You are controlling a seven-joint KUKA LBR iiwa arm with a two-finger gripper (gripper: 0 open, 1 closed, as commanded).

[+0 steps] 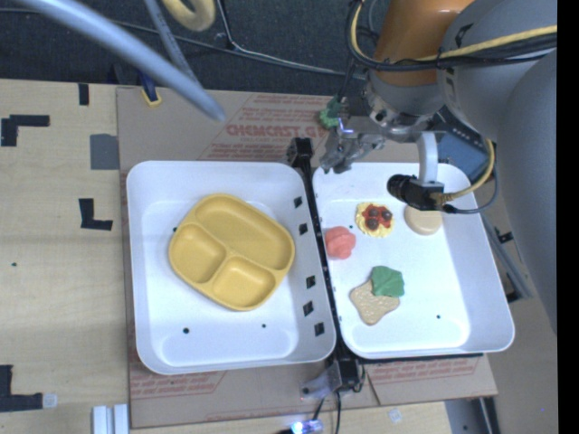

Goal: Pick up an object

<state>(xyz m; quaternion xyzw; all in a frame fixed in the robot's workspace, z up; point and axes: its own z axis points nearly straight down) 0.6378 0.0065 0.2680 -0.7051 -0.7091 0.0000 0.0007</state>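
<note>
Toy foods (374, 220) fill right bin (470, 319); yellow tray (232, 251) left bin (149, 328).

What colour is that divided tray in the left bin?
The divided tray is plain yellow, seen clearly in the overhead camera view.

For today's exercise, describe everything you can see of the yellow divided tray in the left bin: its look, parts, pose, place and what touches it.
The yellow tray looks like smooth moulded plastic, roughly square with rounded corners. Raised ridges split it into three compartments: one large and two smaller. It lies flat, open side up, turned at an angle to the bin walls. It rests on the floor of the left bin, near its middle. Only the bin floor touches it, and no food pieces lie in its compartments.
</note>
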